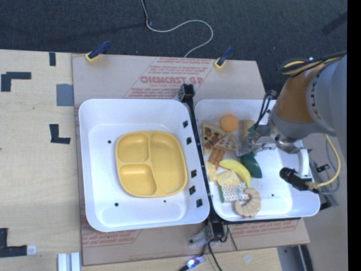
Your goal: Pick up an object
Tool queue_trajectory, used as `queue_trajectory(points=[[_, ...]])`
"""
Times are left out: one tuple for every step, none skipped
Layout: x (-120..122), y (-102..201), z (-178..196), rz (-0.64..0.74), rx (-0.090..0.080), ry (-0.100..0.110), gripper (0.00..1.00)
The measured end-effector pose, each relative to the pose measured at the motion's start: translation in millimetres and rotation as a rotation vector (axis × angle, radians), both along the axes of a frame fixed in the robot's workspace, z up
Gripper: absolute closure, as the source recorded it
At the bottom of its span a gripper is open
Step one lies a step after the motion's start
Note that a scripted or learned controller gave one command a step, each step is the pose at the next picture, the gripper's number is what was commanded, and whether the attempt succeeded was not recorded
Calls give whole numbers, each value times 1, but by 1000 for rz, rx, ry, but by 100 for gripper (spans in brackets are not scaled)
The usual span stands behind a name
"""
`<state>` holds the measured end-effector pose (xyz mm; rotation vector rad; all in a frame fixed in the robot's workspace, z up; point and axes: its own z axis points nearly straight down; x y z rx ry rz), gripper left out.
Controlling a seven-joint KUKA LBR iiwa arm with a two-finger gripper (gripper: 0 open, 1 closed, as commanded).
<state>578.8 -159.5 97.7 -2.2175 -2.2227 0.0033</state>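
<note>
On the tabletop [34,151] the left white bin [96,208] carries a yellow divided plate [151,164], while the right bin [293,205] holds a crowd of toy food: a banana [237,170], a doughnut [248,203] and an orange ball [228,123]. The grey arm [316,106] reaches over the right bin. Its pincer [248,147] sits low among the food just above the banana; whether it is spread or closed I cannot tell.

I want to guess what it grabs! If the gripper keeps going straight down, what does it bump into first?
Probably the dark green toy. The gripper hangs low in the right bin, just above that toy, with the banana close beside it. Depth is hard to judge from this slanted view.
</note>
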Motion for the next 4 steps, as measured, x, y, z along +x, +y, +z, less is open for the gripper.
queue_trajectory(points=[[-4,9,56,-1,0,-4,100],[2,6,100,-1,-1,-6,100],[3,7,128,-1,0,-4,100],[-15,56,117,2,2,1,100]])
